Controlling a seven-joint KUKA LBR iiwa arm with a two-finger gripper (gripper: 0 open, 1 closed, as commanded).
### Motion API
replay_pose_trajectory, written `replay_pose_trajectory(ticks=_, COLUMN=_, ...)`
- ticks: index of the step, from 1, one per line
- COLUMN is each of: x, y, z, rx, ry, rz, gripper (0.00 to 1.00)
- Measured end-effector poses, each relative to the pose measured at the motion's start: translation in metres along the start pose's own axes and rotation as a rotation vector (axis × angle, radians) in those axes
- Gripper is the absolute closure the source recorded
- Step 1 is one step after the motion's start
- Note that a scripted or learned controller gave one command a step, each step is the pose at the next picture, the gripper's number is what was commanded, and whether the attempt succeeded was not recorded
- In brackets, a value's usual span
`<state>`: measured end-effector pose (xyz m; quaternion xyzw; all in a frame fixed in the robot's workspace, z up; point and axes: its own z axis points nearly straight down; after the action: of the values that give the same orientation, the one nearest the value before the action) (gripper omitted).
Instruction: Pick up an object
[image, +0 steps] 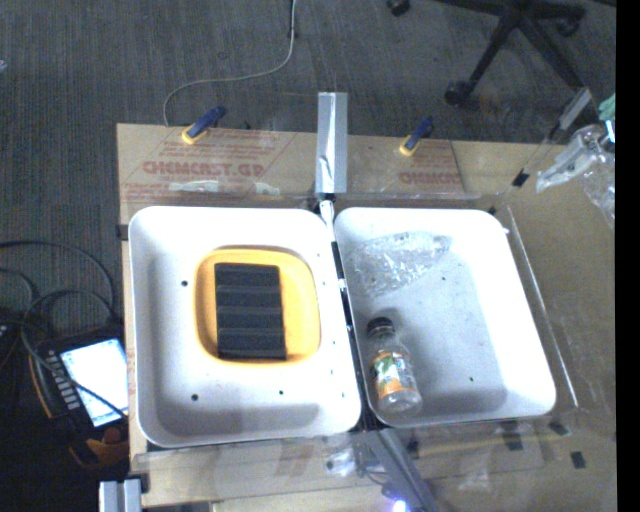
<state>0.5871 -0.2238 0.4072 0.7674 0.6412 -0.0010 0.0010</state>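
bench (140, 165): brown board carrying two white bins side by side, touching along their inner edges. left bin (160, 400) and right bin (520, 340) both shallow, rounded corners.

left bin holds a yellow tray (205, 300), roughly centred, lying flat. a black ribbed pad (250, 312) sits inside the tray, long side running front to back.

right bin: crumpled clear plastic (400, 255) lies in the far left part, near the back wall. a bottle (392, 370) lies on its side in the near left corner, close beside the wall shared with the left bin, dark cap pointing away from the front, orange-green label facing up. bottle and plastic apart.

two blue-yellow clamps (203, 123) (417, 133) grip the bench's far edge.

pincer state: cannot tell.
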Motion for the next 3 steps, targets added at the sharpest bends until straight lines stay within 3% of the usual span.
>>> replay_pose_trajectory(ticks=1, x=0.008, y=-0.053, z=0.131, rx=0.004, ry=0.001, rz=0.157, gripper=0.00)
replay_pose_trajectory(ticks=2, x=0.060, y=-0.068, z=0.184, rx=0.004, ry=0.002, rz=0.462, gripper=0.00)
replay_pose_trajectory(ticks=3, x=0.113, y=-0.109, z=0.267, rx=0.008, ry=0.001, rz=0.648, gripper=0.00)
